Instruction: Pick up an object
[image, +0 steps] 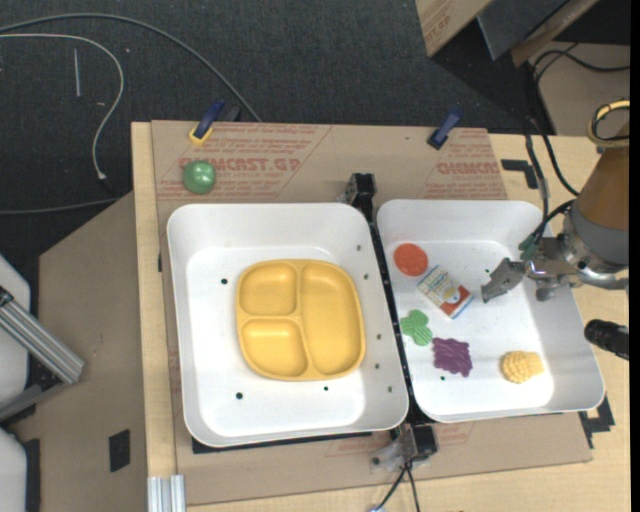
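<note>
The right bin (560, 395) holds several small objects: an orange-red round piece (410, 259), a small printed carton (444, 291), a green piece (416, 326), a purple grape bunch (452, 355) and a yellow corn cob (521, 366). My gripper (522, 286) hangs over the right side of this bin, right of the carton and above the corn. It is open, its fingers spread, with only white bin floor between them. It touches none of the objects.
The left bin (190, 250) holds a yellow divided plate (300, 318). A green ball (199, 177) lies on the cardboard beyond the left bin. Blue clamps (207, 122) (445, 128) grip the cardboard's far edge. Black brackets (360, 187) sit between the bins.
</note>
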